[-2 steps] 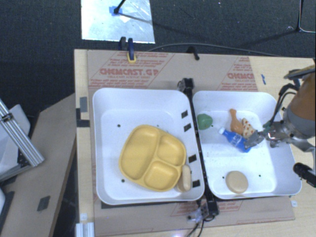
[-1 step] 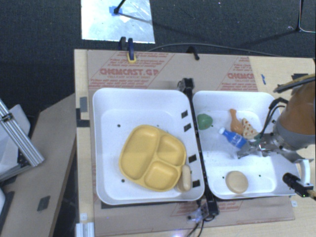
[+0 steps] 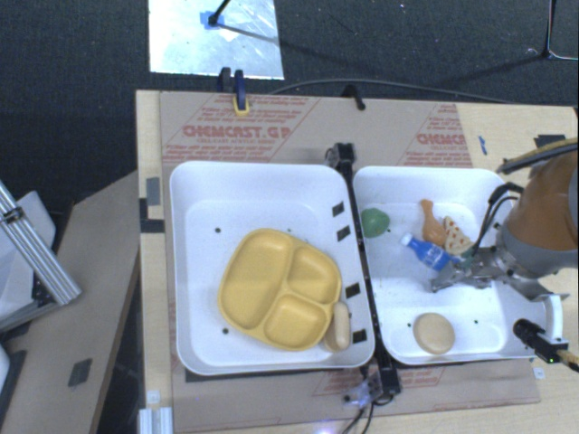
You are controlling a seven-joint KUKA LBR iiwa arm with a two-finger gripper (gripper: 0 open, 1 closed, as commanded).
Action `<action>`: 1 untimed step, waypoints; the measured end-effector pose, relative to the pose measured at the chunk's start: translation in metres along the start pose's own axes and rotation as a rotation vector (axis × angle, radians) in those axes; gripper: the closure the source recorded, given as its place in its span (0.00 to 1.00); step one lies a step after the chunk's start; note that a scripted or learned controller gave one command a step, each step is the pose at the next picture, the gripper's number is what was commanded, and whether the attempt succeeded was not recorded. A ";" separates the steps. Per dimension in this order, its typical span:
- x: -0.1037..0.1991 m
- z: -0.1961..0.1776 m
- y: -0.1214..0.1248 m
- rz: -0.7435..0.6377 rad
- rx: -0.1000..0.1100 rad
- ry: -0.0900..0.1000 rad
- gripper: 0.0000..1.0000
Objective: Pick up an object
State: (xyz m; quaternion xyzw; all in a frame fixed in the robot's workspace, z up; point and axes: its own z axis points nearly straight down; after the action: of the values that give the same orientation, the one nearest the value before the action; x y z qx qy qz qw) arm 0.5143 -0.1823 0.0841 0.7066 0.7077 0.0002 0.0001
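gripper (image 3: pixel 450 281) beside the blue bottle (image 3: pixel 427 251), right bin (image 3: pixel 389 333)
we can't tell its state; we judge the bottle light, slippery: take it mid-body.

The brown board (image 3: pixel 362 125) under the bins carries red print: "CHEMCAST. G P" at about eleven o'clock, and the same mark repeated at about one o'clock (there only partly legible, set at a slant). Nothing else can be read.
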 end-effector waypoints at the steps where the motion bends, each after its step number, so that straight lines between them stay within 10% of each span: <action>1: 0.000 -0.011 0.001 0.000 -0.004 -0.002 1.00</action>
State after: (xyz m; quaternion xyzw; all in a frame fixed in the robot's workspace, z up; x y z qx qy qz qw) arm 0.5154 -0.1827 0.0956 0.7064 0.7078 0.0010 0.0019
